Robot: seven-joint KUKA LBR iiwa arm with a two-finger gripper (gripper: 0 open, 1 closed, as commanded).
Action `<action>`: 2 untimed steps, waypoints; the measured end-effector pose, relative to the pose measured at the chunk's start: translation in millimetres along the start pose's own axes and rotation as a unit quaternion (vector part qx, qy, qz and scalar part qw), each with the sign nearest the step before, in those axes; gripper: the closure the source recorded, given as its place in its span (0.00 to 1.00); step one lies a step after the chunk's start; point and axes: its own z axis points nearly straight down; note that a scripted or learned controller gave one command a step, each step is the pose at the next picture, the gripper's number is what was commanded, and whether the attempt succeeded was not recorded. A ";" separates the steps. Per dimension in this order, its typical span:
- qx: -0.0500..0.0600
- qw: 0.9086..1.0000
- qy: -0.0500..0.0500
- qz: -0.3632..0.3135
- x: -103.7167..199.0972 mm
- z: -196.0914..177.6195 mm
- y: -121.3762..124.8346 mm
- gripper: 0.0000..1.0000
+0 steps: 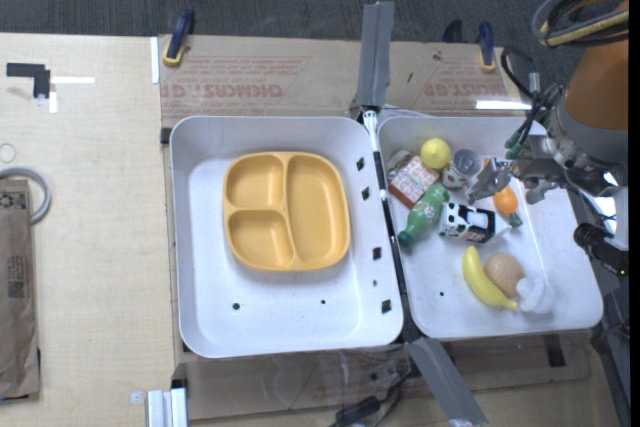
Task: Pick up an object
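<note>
Beside one banana [482,279], a tan egg [505,270] sits below the gripper [497,179], whose state I cannot tell.

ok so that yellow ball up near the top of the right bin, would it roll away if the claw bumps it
Probably. The yellow ball looks round and smooth, so a sideways nudge would likely send it rolling. The red and white packet beside it may block it on that side. Its curved surface could also slip out of a pinch unless gripped across its middle.
</note>
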 end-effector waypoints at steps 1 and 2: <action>0.000 0.996 0.000 0.091 -56.3 104.5 35.2 0.00; 0.000 0.998 0.001 0.068 -92.2 149.6 61.7 0.00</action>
